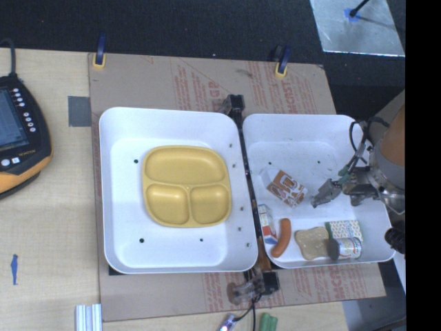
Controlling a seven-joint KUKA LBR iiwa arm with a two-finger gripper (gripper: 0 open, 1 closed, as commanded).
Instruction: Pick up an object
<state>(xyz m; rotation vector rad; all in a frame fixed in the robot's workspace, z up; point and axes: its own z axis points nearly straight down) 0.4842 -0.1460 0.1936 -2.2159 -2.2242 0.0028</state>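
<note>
Snack packet (286,187): brown-orange with white print, lying flat, tilted, mid right bin (303,133); claw (322,197) just beside it, fingers spread, pinching nothing

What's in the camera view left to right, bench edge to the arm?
Teach pendant → left bin → yellow divided plate → right bin → hot dog → brown-and-white packet → tan bread-shaped piece → end effector → arm.
</note>
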